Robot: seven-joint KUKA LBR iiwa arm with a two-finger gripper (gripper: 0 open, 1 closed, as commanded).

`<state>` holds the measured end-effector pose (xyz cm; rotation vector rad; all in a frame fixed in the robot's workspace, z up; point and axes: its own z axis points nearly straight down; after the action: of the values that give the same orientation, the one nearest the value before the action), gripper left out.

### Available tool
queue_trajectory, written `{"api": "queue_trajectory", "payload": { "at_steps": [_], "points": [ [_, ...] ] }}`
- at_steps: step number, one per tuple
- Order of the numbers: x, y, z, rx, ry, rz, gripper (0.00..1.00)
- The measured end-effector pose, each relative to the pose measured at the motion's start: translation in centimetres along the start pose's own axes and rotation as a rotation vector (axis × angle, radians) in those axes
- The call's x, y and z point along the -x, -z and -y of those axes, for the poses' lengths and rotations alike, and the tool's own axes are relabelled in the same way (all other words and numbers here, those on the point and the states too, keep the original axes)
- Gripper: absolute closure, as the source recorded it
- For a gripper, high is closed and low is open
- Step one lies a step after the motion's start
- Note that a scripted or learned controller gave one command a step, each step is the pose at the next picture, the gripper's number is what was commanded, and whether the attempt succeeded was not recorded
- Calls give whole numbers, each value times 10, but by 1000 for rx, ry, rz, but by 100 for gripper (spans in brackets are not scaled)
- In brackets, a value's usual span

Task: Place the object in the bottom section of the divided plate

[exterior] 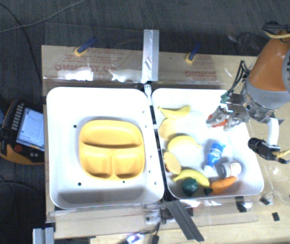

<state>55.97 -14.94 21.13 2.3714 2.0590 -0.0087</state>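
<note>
A yellow divided plate (112, 149) lies in the left bin (63, 111); it has one wide section at the top and two smaller ones at the bottom, all bare. My gripper (220, 119) hangs over the upper right part of the right bin (252, 182), above white bin floor, with nothing visible between its fingers. Below it lie a blue and white bottle (213, 153), a small tin (230, 168) and a carrot (223, 184). A banana (173, 111) rests at the bin's top left, with pale yellow fruit (181, 145), a lemon slice (172, 162), another banana (192, 176) and a dark green item (189, 186) lower down.
A metal divider (150, 60) runs between the two bins. A handheld pendant with a screen (25, 133) lies on the floor left of the bench. Blue and yellow clips (85, 46) hold plastic sheeting behind the bins.
</note>
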Motion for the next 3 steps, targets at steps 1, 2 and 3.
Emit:
{"api": "queue_trajectory", "payload": {
  "at_steps": [1, 2, 3],
  "points": [
    [-62, -29, 18, -1, -3, -3, 100],
    [-107, 25, 2, -1, -115, -2, 100],
    [-163, -29, 45, -4, -323, -1, 100]
  ]
}}
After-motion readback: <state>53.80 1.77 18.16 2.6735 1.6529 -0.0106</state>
